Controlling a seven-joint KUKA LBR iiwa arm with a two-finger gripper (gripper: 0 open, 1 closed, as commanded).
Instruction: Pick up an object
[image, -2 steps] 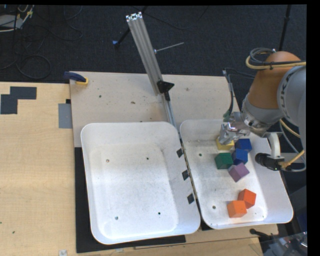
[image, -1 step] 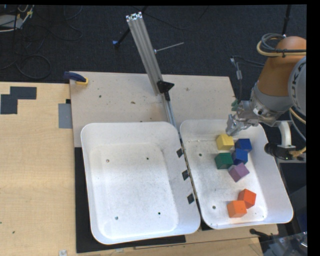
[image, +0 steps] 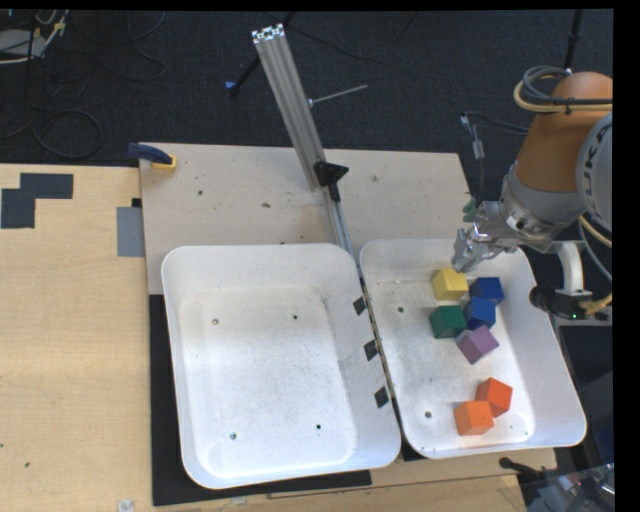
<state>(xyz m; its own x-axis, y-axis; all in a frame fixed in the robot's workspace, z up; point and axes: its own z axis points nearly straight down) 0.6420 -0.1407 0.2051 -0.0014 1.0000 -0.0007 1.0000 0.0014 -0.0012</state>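
Observation:
The right bin holds several small blocks. A yellow block lies near its far side, with two blue blocks to its right. Below them sit a green block and a purple block. Two orange blocks rest near the front right corner. My gripper hangs above the bin's far edge, just beyond the yellow block, with nothing seen between its fingers.
The left bin stands beside the right one, with black clips along the shared edge. A slanted metal rail rises behind the bins. The arm's orange band is at the far right.

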